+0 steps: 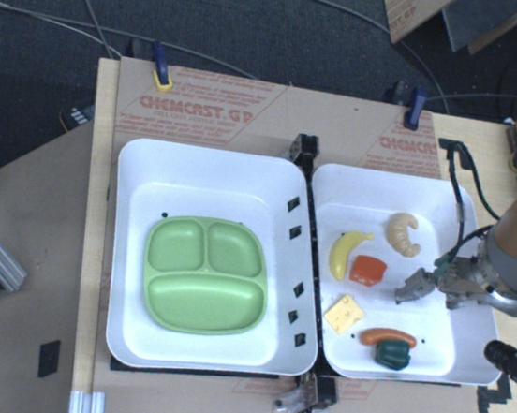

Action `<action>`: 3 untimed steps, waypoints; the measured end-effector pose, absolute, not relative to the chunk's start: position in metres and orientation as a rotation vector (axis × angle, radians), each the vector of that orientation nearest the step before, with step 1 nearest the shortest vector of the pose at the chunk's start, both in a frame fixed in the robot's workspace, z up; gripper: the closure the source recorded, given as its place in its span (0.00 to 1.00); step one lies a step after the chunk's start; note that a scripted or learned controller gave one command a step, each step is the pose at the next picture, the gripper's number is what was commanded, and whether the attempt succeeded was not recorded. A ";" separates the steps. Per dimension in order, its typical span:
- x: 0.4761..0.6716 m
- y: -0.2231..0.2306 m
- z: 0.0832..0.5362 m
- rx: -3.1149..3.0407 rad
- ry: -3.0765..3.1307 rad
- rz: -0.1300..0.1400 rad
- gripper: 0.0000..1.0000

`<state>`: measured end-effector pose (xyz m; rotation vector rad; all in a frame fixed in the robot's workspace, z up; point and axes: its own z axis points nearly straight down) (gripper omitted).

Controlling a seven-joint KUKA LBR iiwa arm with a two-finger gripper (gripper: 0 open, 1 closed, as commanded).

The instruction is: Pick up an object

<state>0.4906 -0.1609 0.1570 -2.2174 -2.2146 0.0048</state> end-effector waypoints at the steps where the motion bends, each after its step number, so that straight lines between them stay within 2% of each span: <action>1: 0.487 -0.161 0.114 -2.217 -2.216 0.003 0.00; 2: 0.489 -0.162 0.128 -2.221 -2.220 -0.002 1.00; 3: 0.490 -0.157 0.172 -2.223 -2.227 -0.005 1.00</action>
